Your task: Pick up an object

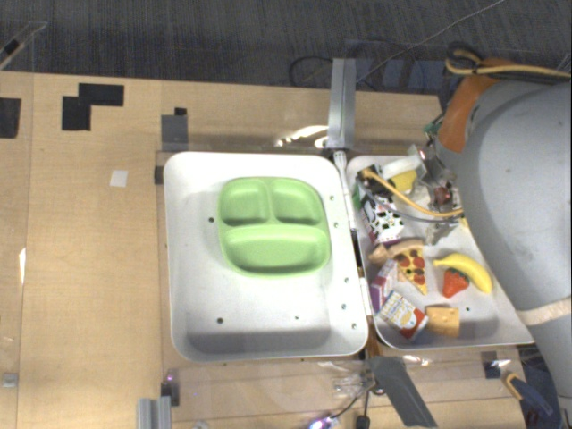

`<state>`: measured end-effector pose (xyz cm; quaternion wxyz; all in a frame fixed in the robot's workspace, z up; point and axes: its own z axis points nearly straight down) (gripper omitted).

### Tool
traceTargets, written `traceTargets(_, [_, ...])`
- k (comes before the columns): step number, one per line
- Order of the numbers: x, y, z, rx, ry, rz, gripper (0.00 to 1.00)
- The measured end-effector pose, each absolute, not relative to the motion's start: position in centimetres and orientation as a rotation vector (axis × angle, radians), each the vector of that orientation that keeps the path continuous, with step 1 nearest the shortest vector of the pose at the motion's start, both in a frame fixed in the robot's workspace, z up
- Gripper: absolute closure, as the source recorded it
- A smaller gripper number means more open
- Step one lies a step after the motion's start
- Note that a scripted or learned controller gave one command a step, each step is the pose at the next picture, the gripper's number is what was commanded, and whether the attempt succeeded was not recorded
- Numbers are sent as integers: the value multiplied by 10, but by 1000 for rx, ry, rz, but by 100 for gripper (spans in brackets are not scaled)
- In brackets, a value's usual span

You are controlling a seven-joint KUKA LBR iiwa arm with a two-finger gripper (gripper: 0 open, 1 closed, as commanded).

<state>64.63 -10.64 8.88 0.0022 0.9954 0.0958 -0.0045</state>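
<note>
The gripper (440, 206) hangs low over the right bin (500, 329), near the banana (466, 269), strawberry (455, 283) and pizza slice (410, 264). Whether its jaws are open, I cannot tell. It seems to be reaching; next comes closing on one toy.

Grey arm (523, 204) reaches in from right, pincer (440, 206) lowered
</note>
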Motion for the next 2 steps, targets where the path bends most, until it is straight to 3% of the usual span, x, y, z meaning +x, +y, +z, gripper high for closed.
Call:
traceTargets(1, [652,-104,89,3124,282,-43,0])
traceTargets(2, [610,-92,90,3123,318,13,0])
